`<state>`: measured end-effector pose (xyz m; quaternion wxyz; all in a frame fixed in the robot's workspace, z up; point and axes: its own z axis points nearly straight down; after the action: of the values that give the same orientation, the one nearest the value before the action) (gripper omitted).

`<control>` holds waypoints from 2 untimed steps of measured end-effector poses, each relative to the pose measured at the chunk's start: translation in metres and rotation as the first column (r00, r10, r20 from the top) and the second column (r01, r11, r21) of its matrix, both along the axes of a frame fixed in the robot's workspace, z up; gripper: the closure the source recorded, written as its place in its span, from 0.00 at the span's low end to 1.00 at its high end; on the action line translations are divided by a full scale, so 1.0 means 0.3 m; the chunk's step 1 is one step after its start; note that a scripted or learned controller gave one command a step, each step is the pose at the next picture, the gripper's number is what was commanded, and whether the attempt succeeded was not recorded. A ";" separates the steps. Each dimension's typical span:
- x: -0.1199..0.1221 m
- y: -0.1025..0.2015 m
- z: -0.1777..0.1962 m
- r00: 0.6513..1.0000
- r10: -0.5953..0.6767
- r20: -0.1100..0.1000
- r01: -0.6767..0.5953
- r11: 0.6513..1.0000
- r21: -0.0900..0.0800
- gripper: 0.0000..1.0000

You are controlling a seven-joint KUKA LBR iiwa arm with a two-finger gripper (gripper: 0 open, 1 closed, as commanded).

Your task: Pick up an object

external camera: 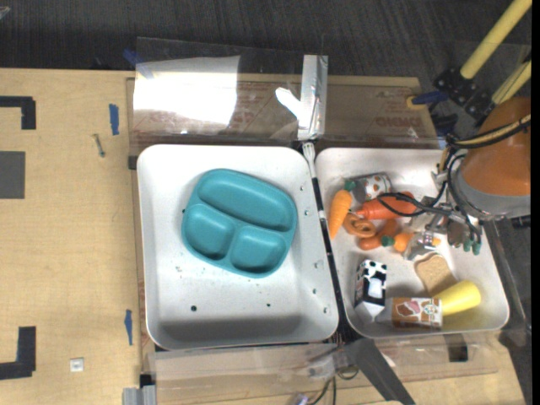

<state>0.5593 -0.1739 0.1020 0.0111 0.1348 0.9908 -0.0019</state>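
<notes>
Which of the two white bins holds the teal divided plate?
The left bin holds the teal plate; the right bin holds small toy foods instead.

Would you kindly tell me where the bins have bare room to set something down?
Free: the left bin floor in front of the teal tray, and its left margin. Crowded: the right bin, with toys packed from carrot to yellow piece.

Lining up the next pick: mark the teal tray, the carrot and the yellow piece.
teal tray (239,220), camera view, centre divider.
carrot (338,212), camera view, mid-body.
yellow piece (459,297), camera view, middle of its side.
</notes>
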 end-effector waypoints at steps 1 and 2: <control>-0.001 0.001 -0.003 1.000 0.001 -0.002 -0.001 1.000 0.000 0.00; 0.011 0.033 -0.044 0.993 -0.115 -0.012 0.115 0.993 0.005 0.00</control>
<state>0.5626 -0.1640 0.0887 0.0048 0.1916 0.9815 -0.0004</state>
